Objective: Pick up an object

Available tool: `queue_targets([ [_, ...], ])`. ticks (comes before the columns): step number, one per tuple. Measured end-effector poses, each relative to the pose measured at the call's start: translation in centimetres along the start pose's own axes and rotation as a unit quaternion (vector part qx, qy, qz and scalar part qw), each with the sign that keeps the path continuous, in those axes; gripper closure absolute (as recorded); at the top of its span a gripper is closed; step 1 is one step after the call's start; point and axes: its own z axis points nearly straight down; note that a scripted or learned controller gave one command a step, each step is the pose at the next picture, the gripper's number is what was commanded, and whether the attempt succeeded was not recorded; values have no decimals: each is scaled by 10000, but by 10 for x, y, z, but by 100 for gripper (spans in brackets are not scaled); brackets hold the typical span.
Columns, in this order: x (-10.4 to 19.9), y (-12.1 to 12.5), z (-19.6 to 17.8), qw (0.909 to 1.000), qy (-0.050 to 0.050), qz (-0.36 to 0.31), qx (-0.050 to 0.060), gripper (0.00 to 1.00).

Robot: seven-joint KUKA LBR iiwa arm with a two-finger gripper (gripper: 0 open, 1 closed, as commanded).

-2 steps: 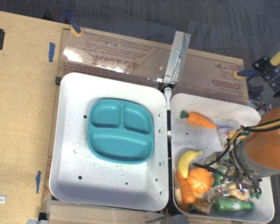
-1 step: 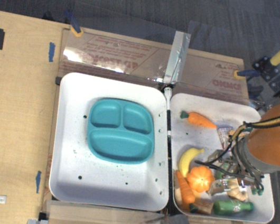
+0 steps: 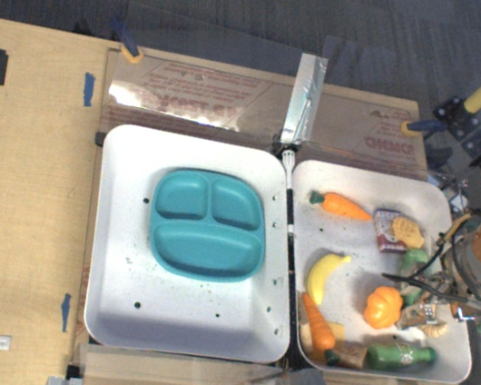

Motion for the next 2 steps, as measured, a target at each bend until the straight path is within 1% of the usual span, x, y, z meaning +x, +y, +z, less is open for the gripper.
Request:
queue_targets([
  [1,23,78,-57,9991,13,-419,-29,100],
  [2,4,47,-1,9935,8,-1136,-26,100],
])
